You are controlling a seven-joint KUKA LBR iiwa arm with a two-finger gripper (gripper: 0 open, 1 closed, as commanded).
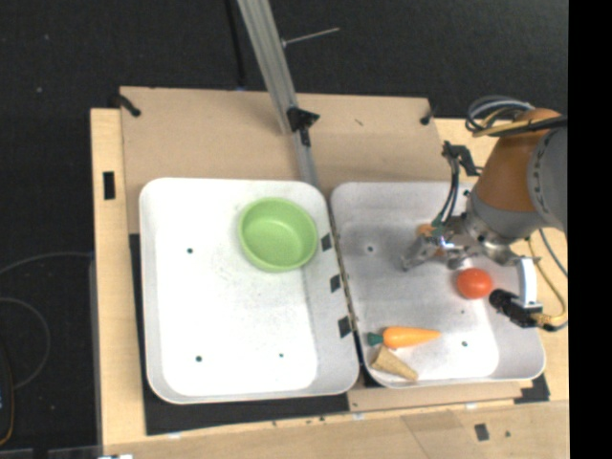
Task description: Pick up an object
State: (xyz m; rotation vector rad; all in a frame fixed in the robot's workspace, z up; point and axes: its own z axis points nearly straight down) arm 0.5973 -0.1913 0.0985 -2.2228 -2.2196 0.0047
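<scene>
Red ball (473, 282) by jaws (424, 251) in rt bin (382, 218); jaws' state unclear; arm partly cut off.

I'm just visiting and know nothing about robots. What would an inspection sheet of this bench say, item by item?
Surface: tan wooden bench bearing two shallow white bins, left bin and right bin, side by side.
Job's things: round light-green plastic bowl in the left bin's upper part; small red-orange ball, orange toy carrot and tan wedge-shaped piece in the right bin.
Clutter: nothing seen.
Grippers: metal two-finger gripper low over the right bin, left of the ball, with nothing seen between its parts.
Cables: wires looping at the grey and orange arm; thin cable on the dark floor at left.
Surroundings: dark floor; slanted grey metal pole behind the bins.
</scene>
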